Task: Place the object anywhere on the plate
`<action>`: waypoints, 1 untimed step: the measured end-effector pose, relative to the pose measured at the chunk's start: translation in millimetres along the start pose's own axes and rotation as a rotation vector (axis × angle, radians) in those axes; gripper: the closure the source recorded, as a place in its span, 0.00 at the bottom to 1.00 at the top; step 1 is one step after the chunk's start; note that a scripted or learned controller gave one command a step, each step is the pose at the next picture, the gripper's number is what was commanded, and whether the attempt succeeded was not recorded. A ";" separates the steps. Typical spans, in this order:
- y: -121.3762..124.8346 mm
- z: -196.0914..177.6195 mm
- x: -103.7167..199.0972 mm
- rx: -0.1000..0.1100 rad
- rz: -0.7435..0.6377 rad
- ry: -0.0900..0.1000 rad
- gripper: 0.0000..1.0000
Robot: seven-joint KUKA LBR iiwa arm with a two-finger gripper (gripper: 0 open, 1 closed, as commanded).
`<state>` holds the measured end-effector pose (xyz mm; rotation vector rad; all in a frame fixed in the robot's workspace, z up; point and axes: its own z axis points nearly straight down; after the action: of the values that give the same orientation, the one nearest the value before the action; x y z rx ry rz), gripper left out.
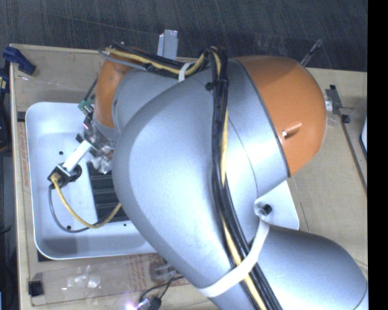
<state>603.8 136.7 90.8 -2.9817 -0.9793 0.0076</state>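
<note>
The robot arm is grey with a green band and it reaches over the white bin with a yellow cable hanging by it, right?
Not quite. The band is orange, not green, as the camera view shows. The rest holds: the grey arm reaches over the white bin, and a yellow cable hangs by it.
</note>
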 end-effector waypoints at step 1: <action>-27.5 0.2 29.3 -0.001 -0.658 -0.005 1.00</action>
<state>611.1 176.3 90.6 -2.5055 -1.8910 0.0119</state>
